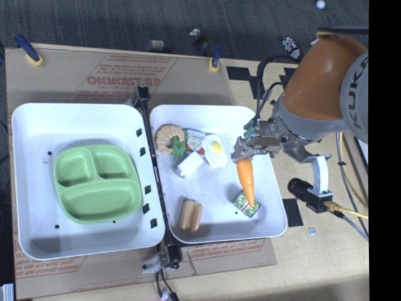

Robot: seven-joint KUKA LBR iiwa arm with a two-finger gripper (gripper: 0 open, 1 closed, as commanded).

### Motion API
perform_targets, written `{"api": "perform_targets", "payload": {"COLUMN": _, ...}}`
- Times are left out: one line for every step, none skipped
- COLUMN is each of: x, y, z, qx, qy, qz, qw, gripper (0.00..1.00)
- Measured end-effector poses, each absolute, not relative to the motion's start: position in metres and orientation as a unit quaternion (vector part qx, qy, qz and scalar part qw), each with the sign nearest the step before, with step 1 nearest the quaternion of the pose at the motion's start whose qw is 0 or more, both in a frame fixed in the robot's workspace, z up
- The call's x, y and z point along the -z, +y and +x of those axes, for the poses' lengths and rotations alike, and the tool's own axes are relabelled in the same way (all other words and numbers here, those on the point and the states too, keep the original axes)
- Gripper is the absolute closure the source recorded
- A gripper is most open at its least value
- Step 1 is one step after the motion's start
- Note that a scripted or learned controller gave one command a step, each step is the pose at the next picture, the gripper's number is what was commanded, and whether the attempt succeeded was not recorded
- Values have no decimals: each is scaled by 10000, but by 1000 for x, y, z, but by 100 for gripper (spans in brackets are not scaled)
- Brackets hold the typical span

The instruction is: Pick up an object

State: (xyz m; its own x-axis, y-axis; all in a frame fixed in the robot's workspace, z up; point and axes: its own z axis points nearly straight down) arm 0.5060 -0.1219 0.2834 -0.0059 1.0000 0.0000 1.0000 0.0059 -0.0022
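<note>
Carrot point(246, 179) hangs just below gripper point(249, 152), seemingly pinched at its top.

Grey arm reaches from the right, gripper point(249, 150) lowered.

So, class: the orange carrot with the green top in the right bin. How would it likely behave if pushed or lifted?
The orange carrot with the green top looks like smooth moulded plastic, so probably stiff and light. Its round, tapered body would likely roll in a curve if nudged sideways. The gripper sits at its thick end, so a grasp there may leave the narrow end to swing, and the glossy surface could slip.
</note>
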Motion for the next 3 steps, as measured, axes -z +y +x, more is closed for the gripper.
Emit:
{"api": "perform_targets", "payload": {"x": -101, "y": -103, "z": 483, "qx": 54, "qy": -7106, "qz": -7035, "qw": -83, "gripper": 0}}
{"api": "perform_targets", "payload": {"x": -111, "y": -104, "z": 484, "qx": 57, "qy": -7128, "qz": -7013, "qw": -97, "gripper": 100}}
{"api": "perform_targets", "payload": {"x": -192, "y": -44, "z": 477, "qx": 2, "qy": -7099, "qz": -7043, "qw": -1, "gripper": 100}}
